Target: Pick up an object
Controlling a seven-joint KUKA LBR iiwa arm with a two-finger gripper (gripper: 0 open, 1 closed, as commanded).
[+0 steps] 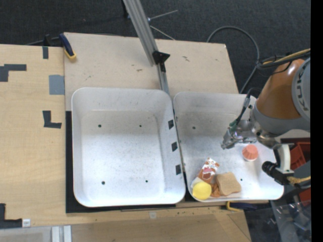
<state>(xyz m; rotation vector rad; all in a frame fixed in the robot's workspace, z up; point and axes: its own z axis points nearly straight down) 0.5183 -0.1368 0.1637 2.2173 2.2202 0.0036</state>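
Several small objects lie in the right bin (202, 110). A yellow ball (202, 190) sits at its front edge, beside a tan bread-like piece (228, 183) and a small red and white packet (208, 171). A pink cup-like object (250, 153) lies further right. My gripper (230, 139) hangs over the right bin's middle, just left of the pink object and above the packet. Nothing shows between its fingers.
The left bin (123, 145) stands beside the right one, with a raised divider between them. A metal pole (144, 29) slants across the bench at the back. A black cable (229, 34) loops behind the right bin.
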